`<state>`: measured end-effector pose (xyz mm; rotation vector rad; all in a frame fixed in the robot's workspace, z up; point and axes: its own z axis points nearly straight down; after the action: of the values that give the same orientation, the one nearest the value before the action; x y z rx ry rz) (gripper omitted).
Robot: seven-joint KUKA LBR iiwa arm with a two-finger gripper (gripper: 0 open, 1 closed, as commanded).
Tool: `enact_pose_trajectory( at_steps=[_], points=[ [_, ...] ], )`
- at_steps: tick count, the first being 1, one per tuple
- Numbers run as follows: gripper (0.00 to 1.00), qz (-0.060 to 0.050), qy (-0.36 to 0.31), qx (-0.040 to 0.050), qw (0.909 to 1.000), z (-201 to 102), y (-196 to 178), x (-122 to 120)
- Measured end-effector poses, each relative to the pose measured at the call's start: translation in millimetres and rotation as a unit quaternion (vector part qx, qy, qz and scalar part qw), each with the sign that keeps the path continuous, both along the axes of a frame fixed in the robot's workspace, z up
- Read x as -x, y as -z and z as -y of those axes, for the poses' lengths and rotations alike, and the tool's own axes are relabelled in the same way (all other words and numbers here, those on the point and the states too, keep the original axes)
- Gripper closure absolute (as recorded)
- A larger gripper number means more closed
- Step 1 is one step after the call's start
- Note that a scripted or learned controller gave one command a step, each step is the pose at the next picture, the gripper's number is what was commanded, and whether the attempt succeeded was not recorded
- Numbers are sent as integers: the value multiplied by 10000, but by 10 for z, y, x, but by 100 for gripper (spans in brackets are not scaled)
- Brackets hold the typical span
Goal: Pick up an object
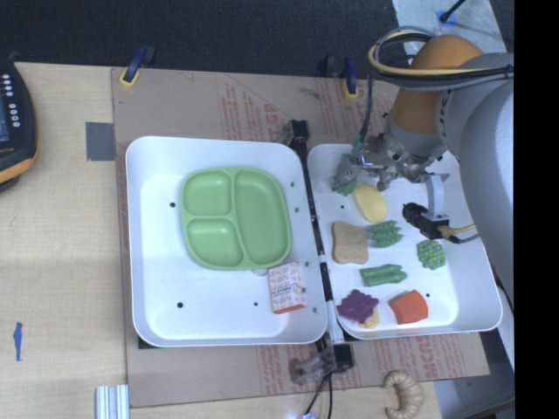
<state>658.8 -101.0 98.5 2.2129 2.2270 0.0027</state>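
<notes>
camera view: the grey arm (472,103), smooth and rounded with a glossy orange band (437,59), reaches in from the right and sets its gripper (377,162) low over the far end of the right bin (476,317). whether the gripper is released or clenched cannot be told from here, and nothing can be seen grasped in it.

the right bin is a shallow white plastic tray with rounded corners, and it holds the things to pick from. a smooth yellow oval piece (370,204) lies just below the gripper, and a small green leafy piece (344,182) lies just to the gripper's left. nearer the camera lie a tan bread slice (350,243) with a matte face, a short ridged green piece (383,231) beside it, a bumpy green floret (431,254) to the right, a long green pod (383,275), a knobbly purple cluster (357,305) and a blocky orange piece (408,307) near the front rim.

the left bin (153,304), of the same white plastic, holds a pale green plate (236,216), rounded and split into three compartments, with a small red and white packet (286,288) just beside its near right corner.

both bins rest on a brown cardboard sheet (218,94) laid over the pale wooden bench (52,260). a curled beige ridged piece (403,393) lies outside the bins at the front.
</notes>
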Motion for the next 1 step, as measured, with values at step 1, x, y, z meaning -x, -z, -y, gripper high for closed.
enact_pose_trajectory(
  at_steps=[1],
  points=[
    [0, -60, 27, 1, 10000, 249, 74, 562]
  ],
)
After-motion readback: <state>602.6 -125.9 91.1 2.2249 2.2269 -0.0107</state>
